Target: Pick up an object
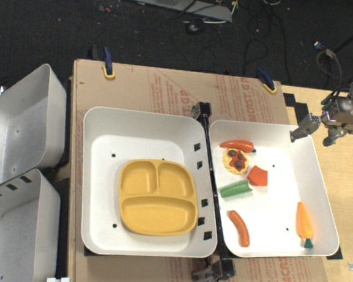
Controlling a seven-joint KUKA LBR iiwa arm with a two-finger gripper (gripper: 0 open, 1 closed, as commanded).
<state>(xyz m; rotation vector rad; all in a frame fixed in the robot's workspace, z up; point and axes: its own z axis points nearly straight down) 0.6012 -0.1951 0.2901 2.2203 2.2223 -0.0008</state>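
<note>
Toy foods in right bin (320,180): sausage (239,227), carrot (304,223), pizza (235,161)

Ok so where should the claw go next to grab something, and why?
Probably left and down into the right bin, toward the carrot. The claw hangs open above the bin's upper right corner, holding nothing, and the carrot lies alone near the right wall, apart from the clustered toy foods.

a brown cardboard sheet (168,96) covers the counter, held at its far edge by two clamps with blue handles (108,61). behind it the floor (64,17) is dark and speckled, crossed by black cables (258,46). spare white bins (18,123) sit left.
</note>
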